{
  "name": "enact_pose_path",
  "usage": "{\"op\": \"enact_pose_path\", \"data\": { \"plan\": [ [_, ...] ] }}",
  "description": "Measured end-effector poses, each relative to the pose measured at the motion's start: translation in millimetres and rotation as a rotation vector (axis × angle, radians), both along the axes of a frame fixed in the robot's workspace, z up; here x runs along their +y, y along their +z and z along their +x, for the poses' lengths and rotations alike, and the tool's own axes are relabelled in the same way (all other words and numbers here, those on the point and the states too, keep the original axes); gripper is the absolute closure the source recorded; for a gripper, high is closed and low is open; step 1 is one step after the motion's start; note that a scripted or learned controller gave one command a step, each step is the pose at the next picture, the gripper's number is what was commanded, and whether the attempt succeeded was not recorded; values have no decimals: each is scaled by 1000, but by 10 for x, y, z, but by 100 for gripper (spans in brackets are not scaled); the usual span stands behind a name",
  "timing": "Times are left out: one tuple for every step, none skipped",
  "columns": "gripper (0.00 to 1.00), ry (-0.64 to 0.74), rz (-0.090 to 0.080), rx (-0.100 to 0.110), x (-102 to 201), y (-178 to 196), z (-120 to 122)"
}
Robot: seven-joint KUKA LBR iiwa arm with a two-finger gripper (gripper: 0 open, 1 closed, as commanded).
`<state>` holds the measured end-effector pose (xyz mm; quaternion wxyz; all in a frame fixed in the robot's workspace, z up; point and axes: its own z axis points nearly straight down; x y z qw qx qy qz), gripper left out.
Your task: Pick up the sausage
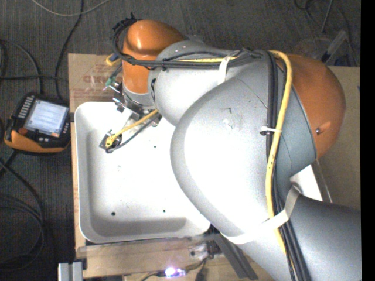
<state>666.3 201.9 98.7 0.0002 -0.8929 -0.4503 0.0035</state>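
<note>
Here the grey arm (234, 151) bends from the right over the white bin (135, 186), hand (121, 98) at its far left corner, wide or narrow I cannot tell.

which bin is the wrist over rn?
The bin on the view's left, its white floor open to the camera: the orange wrist band hangs over its far rim. The right side lies under the arm's grey body.
</note>
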Motion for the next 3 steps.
{"op": "enact_pose_path", "data": {
  "plan": [
    [100, -33, -2, -4, 309, 863, 14],
    [100, -543, -1, -2, 304, 975, -392],
    [100, 71, -4, -1, 268, 14, -531]
  ]
}}
